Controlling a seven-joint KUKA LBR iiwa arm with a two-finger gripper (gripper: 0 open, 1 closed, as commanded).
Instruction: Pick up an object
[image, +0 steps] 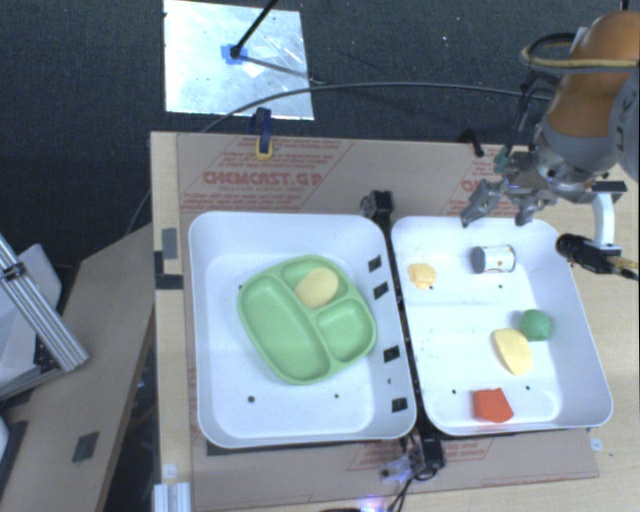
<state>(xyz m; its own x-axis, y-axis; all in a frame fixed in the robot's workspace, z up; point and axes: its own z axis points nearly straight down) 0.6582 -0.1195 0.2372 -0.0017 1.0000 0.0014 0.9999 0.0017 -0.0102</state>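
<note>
My gripper (500, 207) hangs over the far edge of the right bin (570, 300), its two fingers spread open with nothing between them. Just below it in the bin lies a small grey-and-white cylinder (493, 259). Also in this bin are a small yellow piece (423, 274), a green ball (535, 324), a yellow wedge (512, 351) and an orange block (492, 405).
The left bin (230, 300) holds a green divided plate (300, 320) with a yellow lump (318, 287) in one section. Black clips (379, 204) sit along the seam between the bins. A blue-and-yellow clamp (263, 132) stands at the board's far edge.
</note>
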